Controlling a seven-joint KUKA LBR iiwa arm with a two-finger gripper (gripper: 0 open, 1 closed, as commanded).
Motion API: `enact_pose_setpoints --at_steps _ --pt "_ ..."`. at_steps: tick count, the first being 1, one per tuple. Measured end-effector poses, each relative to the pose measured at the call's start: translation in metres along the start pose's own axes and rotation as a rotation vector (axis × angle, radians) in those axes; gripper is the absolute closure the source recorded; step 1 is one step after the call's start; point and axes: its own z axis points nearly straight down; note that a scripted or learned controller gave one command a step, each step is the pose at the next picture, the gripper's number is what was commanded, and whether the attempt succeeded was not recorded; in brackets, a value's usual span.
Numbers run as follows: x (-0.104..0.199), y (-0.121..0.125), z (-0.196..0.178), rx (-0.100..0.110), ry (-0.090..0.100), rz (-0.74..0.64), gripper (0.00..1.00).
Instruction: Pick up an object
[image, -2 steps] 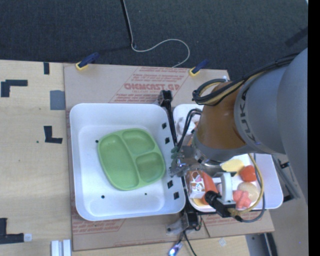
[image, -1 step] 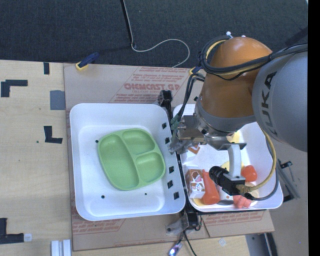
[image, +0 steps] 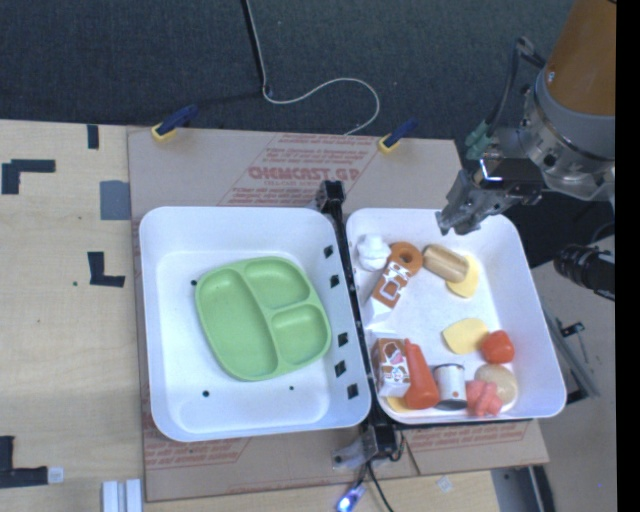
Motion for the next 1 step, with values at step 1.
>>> enact_pose_setpoints --at_steps 1 --pt "0.0449 -0.0077 -0.0258 0.015 0.0 -0.006 1.0"
